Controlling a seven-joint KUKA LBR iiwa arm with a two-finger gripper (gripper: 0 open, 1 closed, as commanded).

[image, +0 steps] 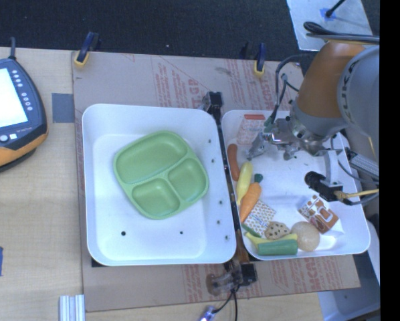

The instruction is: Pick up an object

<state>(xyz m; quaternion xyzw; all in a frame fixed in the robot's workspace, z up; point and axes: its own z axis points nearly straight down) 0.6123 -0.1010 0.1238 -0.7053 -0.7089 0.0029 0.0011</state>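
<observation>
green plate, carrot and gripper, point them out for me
green plate (161, 174), camera view, on the ridge where its three compartments meet
carrot (250, 200), camera view, middle of its orange body
gripper (275, 141), camera view, at the metal fingers under the wrist

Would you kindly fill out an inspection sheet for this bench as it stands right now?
Surface: wooden bench bearing cardboard sheet under two white bins.
Job's things: right bin holds toy food along its left and lower edges: sausage, corn, carrot, cracker, cookie, green piece, pale round piece, brown-white packet.
Clutter: left bin holds green divided plate.
Grippers: gripper over right bin's upper part; finger state unclear.
Cables: black cables at the wrist.
Surroundings: teach pendant at left; blue clamps on cardboard.
</observation>
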